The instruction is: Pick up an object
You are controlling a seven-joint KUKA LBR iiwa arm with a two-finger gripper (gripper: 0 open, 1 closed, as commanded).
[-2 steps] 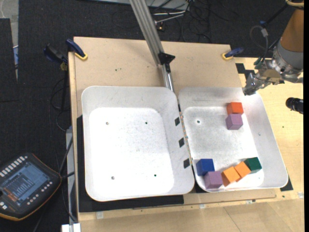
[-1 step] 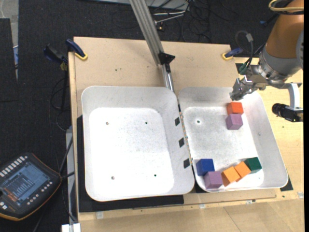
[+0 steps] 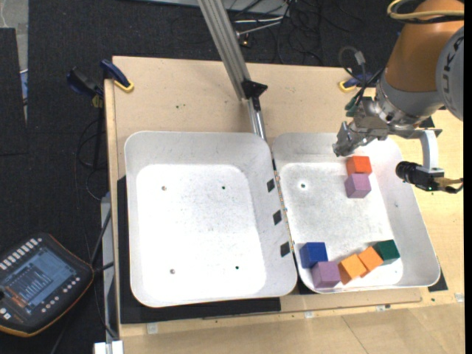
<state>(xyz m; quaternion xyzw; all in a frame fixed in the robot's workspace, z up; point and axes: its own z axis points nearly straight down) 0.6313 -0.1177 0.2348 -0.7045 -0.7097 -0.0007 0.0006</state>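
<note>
Toward the upper right of the frame, the gripper [image 3: 346, 144] hangs low over the far end of the right bin [image 3: 413, 231], just up and to the left of an orange block [image 3: 359, 164] that sits touching a purple block [image 3: 358, 186] below it. Nothing shows between the fingers, so the pick looks not yet made; I judge the task to be at the approach stage, with the descent onto a block, the closing and the lift all left to do. Whether the fingers stand open or closed I cannot tell, since the dark tip is small and seen from above against the bin wall. Other candidates lie clustered at the lower edge of the right bin: a blue block [image 3: 313, 253], a second purple block [image 3: 326, 273], a second orange block [image 3: 356, 263] and a green block [image 3: 386, 251], packed close together. At centre left, the left bin [image 3: 140, 198] holds no blocks that I can see. The arm's upper part is cut off by the right edge of the frame, and whether the tip touches the bin floor is hard to make out.
</note>
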